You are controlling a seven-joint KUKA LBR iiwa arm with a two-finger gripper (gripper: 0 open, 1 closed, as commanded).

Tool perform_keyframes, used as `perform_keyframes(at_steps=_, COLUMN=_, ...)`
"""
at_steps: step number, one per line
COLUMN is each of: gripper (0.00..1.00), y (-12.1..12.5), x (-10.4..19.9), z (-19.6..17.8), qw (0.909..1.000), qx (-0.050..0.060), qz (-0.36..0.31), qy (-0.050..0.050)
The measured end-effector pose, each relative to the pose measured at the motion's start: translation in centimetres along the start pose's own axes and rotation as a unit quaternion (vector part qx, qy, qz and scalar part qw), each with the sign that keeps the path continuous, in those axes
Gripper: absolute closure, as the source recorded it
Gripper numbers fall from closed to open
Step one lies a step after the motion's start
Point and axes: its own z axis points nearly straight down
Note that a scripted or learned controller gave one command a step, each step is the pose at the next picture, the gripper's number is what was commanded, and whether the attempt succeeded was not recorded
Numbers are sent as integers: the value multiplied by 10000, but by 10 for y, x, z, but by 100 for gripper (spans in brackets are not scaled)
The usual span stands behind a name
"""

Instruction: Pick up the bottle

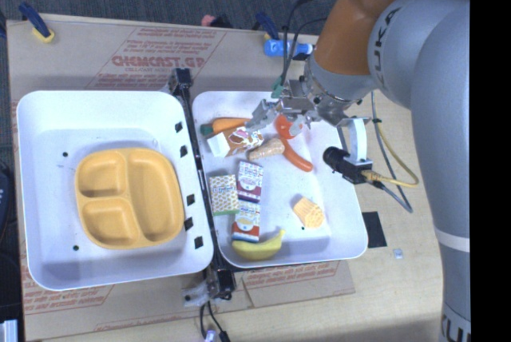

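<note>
Gripper (267, 115) low over far part of right bin (345, 232), finger state unclear, cannot tell. Bottle (247, 204) lies near-left of gripper, mid-bin, long axis far-to-near, banana (257, 247) at its near end.

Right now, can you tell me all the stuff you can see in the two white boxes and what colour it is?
Bins: two, white, side by side on the bench.
Divided plate: one, yellow, in the left bin.
Banana: one, yellow, near edge of the right bin.
Cartons: about three small printed ones, middle of the right bin.
Carrot: one, orange, far left of the right bin.
Chilli-shaped toy: one, red-orange, under the wrist.
Round waffle-like toy: one, orange-yellow, right side of the right bin.
Bottle: I cannot tell which item it is.
Arm: one, grey with orange band, reaching from the right.
Gripper: one, over the far pile in the right bin.
</note>
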Motion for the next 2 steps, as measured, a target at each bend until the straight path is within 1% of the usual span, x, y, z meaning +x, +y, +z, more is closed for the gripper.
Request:
perform_keyframes(at_steps=1, gripper=100, y=0, x=0, z=-10, qw=10000, qx=12, qz=-23, qy=2)
perform_keyframes(at_steps=2, gripper=100, y=-68, x=25, z=32, qw=9987, qx=7, qz=-505, qy=-1)
